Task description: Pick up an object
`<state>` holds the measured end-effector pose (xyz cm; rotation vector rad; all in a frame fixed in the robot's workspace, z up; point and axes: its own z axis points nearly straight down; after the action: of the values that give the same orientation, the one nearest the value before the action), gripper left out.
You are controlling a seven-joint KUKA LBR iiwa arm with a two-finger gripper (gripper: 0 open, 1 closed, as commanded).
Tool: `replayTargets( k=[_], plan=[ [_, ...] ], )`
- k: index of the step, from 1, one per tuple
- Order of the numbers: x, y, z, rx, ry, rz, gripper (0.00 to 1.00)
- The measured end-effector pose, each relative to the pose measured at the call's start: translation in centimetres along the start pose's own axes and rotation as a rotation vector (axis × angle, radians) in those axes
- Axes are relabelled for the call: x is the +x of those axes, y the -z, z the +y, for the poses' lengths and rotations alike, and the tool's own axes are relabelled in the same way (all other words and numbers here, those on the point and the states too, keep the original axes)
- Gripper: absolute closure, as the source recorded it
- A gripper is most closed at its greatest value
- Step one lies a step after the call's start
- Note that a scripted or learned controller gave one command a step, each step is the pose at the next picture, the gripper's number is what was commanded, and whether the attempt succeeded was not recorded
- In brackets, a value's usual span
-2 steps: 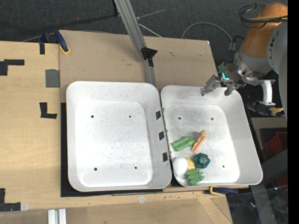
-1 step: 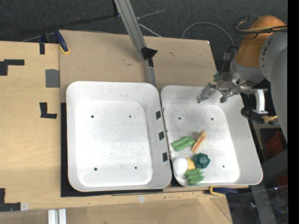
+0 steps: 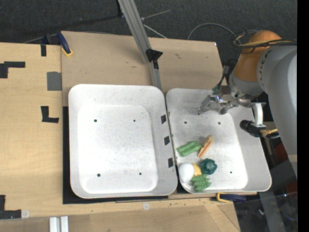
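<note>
One fixed camera looks down on the bench at a slant from above, far enough off to take in both bins: left bin mid-frame, right bin lower right. The arm enters from the right edge.

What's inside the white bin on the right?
The right bin holds a green piece, an orange stick, a white ball, a dark teal lump and a green bumpy toy.

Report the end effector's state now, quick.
End effector: over the right bin, above the objects, nothing visibly held; open or closed cannot be told.
</note>
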<state>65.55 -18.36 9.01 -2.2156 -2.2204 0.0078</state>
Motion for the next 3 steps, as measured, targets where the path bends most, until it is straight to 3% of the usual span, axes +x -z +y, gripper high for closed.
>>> replayTargets(
  k=[1, 3],
  plan=[
    [0.0, 1.4, 0.2, -0.005, 0.002, -0.002, 1.0],
    [-0.6, 14.0, 0.1, -0.013, -0.001, -0.002, 1.0]
  ],
)
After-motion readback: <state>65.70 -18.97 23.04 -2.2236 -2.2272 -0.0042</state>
